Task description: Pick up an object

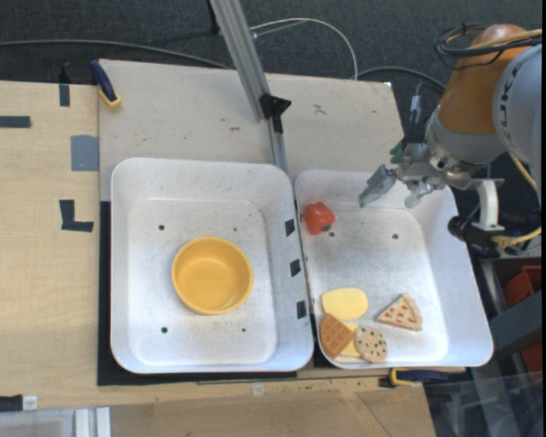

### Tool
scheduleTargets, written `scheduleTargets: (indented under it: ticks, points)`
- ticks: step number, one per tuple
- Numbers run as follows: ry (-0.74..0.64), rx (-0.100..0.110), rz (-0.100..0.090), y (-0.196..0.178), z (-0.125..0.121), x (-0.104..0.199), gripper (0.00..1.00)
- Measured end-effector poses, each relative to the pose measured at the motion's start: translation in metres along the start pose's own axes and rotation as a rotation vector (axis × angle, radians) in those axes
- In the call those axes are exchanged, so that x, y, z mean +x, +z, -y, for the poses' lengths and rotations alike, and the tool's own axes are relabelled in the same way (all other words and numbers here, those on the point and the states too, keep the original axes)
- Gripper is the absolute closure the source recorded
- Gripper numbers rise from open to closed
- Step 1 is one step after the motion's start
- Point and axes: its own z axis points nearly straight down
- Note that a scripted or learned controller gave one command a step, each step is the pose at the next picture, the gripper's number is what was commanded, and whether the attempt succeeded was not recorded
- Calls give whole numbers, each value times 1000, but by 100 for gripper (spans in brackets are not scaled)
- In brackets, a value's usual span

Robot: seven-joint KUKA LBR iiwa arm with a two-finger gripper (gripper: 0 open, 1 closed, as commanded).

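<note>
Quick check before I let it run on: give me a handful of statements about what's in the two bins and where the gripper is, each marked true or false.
1. The yellow bowl sits in the left bin. True.
2. The red object lies at the near edge of the right bin. False: it lies near the far left corner of that bin, beside the divider.
3. The gripper holds the pizza slice. False: the gripper is over the far edge of the right bin with nothing between its fingers; the slice lies near the front.
4. The waffle and the chip cookie lie side by side at the right bin's front. True.
5. The bowl lies on its side. False: it stands upright, opening upward.
</note>
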Motion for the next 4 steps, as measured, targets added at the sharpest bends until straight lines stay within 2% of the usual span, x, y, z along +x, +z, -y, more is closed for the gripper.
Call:
scheduleTargets:
  ticks: [1,3,4]
  points:
    - [0,0,0,0,0,0,0]
    - [1,6,1,108,1,12,0]
    - [-1,2,1,95,0,12,100]
